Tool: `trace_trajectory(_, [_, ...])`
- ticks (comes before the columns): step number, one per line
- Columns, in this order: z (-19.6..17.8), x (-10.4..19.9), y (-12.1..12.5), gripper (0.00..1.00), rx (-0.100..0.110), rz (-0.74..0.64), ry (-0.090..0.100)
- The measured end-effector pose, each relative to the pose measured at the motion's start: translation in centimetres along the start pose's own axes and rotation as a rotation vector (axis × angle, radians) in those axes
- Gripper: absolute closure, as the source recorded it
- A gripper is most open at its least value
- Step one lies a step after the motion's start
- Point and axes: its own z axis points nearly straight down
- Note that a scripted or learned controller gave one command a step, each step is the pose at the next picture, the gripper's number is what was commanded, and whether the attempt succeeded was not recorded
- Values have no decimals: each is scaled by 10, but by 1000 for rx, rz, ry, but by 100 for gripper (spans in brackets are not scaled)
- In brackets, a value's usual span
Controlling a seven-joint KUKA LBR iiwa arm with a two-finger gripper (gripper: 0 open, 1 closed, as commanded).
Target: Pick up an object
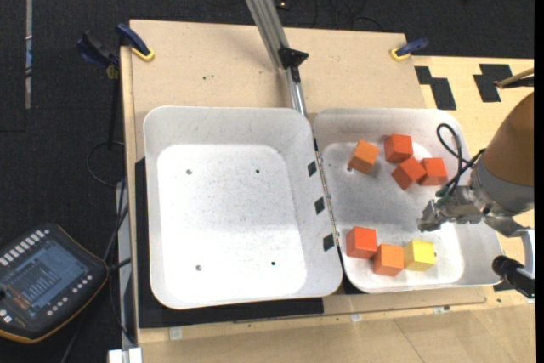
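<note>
7 blocks [399, 172] lie around the pincer [431, 219], right bin [340, 183].

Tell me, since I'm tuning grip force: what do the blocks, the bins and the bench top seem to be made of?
Yellow block and orange blocks, such as one: flat matte faces, crisp edges, probably painted wood or foam; the view leaves it open. Right bin and left bin: thin white moulded plastic, rounded corners, dark speckling. Bench top: pale tan, matte, likely fibreboard.
</note>
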Motion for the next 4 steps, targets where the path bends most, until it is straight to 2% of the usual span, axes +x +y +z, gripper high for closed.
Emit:
trace_trajectory(2, [-99,14,5,100,-5,-5,-2])
trace_trajectory(3, [-121,14,6,100,-3,-4,-1])
trace_trajectory(4, [-112,71,9,100,2,-9,3])
